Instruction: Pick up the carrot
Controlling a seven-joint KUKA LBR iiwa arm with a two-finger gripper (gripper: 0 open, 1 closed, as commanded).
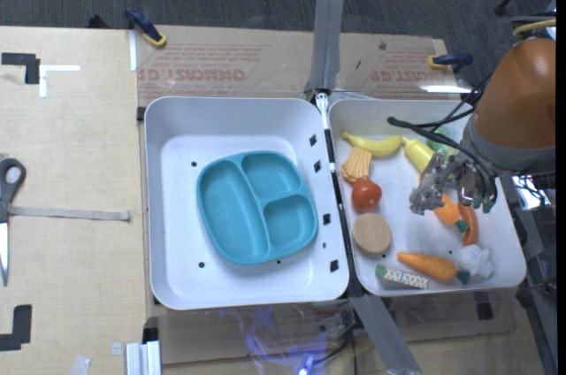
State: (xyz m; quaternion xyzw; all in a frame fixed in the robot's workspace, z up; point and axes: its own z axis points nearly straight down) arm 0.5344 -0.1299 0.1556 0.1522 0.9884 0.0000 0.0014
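The carrot (427, 264) is orange with a green tip. It lies flat near the front wall of the right bin (508, 227), pointing left. My gripper (433, 193) hangs over the middle of that bin, up-view of the carrot and apart from it. A small orange piece (450, 212) and a red-orange pepper-like piece (469, 225) lie just beside the gripper. The carrot is not in the gripper.
Also in the right bin are a banana (373, 143), a yellow piece (418, 154), a corn-like piece (356, 162), a tomato (366, 195), a tan disc (372, 233), a white lump (478, 259) and a small box (404, 279). The left bin (164, 187) holds a blue divided plate (256, 207).
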